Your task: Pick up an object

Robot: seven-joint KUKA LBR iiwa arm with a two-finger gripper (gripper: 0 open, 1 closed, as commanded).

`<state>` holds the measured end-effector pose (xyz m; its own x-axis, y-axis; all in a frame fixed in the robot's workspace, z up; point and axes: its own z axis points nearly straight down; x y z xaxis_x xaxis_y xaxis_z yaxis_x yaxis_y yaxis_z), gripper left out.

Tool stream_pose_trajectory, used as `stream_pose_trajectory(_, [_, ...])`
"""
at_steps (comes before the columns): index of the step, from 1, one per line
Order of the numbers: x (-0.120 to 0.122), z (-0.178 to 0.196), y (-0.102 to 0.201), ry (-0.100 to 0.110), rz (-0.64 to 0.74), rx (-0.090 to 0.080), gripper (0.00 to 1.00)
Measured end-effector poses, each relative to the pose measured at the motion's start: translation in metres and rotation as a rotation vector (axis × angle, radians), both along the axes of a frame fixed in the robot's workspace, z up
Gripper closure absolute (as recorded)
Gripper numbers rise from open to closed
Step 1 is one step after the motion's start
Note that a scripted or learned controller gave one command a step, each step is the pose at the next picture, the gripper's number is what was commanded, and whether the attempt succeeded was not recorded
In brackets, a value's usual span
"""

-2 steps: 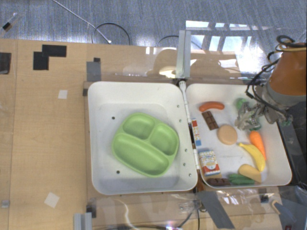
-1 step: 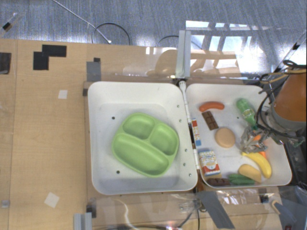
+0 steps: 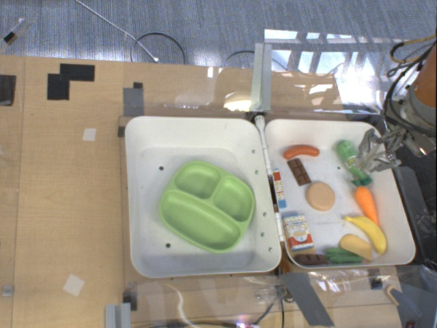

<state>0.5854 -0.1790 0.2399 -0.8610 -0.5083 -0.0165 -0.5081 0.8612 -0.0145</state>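
The right bin [image 3: 403, 203] holds several toy foods. Among them are a red sausage [image 3: 301, 152], a brown chocolate bar [image 3: 298, 171], a round tan biscuit [image 3: 320, 197], an orange carrot [image 3: 367, 203], a yellow banana [image 3: 369, 229] and a small carton [image 3: 296, 231]. A green vegetable [image 3: 348, 157] lies at the bin's far right. My gripper [image 3: 377, 154] hangs low at that bin's right rim, right beside the green vegetable and partly over it. I cannot see whether it touches the vegetable.
The left bin [image 3: 147, 183] holds a green divided plate [image 3: 207, 206]. A tan lump [image 3: 355, 246], a green pod [image 3: 343, 255] and a dark bar [image 3: 311, 258] lie along the right bin's near edge. A thin wrapper [image 3: 276, 186] rests by the divider. Cables hang at the far right.
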Motion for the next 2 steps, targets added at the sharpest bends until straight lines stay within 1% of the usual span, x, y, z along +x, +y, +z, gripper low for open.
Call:
stream_pose_trajectory(1, [-0.037, -0.125, 0.044, 0.024, 0.009, 0.009, 1.0])
stream_pose_trajectory(2, [-0.039, -0.149, -0.002, 0.007, 0.387, -0.004, 1.0])
